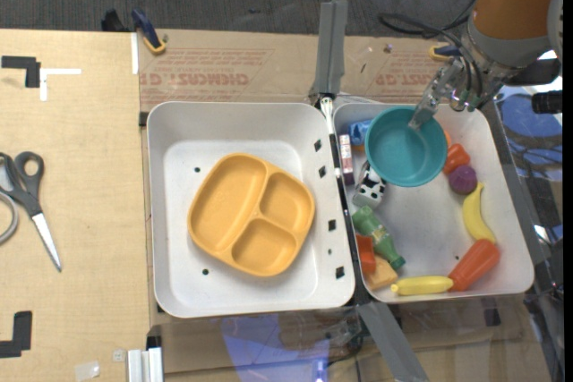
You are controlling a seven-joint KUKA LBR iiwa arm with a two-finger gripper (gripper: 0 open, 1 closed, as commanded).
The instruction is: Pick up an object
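A teal bowl (405, 152) hangs tilted over the back of the right bin (510, 277). My gripper (423, 114) comes in from the upper right and is shut on the bowl's far rim, with a thin finger reaching inside it. The bowl covers part of a blue item (360, 131) and sits above a black-and-white dice (370, 187). Around it in the bin lie a purple piece (463, 180), an orange piece (457, 157), a banana (476, 215), a carrot (474, 262), a yellow piece (421, 285) and a green bottle (376, 233).
The left bin (170, 282) holds a yellow divided plate (252, 213). Scissors (31, 201) lie on the cardboard bench at far left. A grey bar (331, 49) stands behind the gap between the bins.
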